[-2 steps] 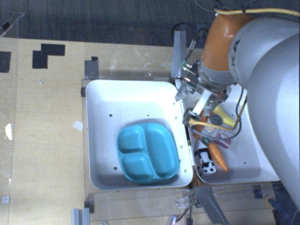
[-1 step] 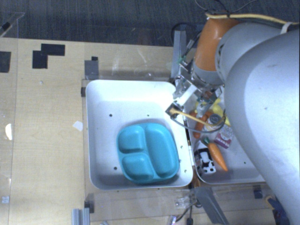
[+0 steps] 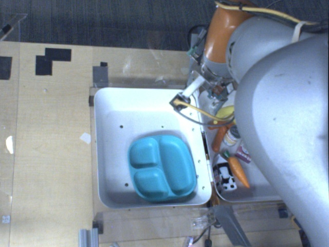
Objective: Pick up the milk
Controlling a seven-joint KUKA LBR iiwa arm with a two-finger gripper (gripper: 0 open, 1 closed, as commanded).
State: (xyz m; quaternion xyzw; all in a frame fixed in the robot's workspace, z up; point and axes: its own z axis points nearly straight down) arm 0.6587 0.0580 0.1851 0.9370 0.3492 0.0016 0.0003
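Lying by the right bin's near edge, the black-and-white cow-patterned milk carton [image 3: 224,177]; fingers' state cannot be told.

The arm [image 3: 277,86] is bulky, smooth grey with an orange band [image 3: 222,32] and a yellow cable [image 3: 267,10] across its top.

Take the divided plate [image 3: 162,166] as the mark: it lies in the left bin [image 3: 110,138], toward that bin's near right corner. Right of the plate, across the shared wall, sits the right bin [image 3: 257,195], with a carrot [image 3: 239,172] and a small carton [image 3: 224,176] inside. The arm [image 3: 272,96] hangs above, behind and right of the plate.
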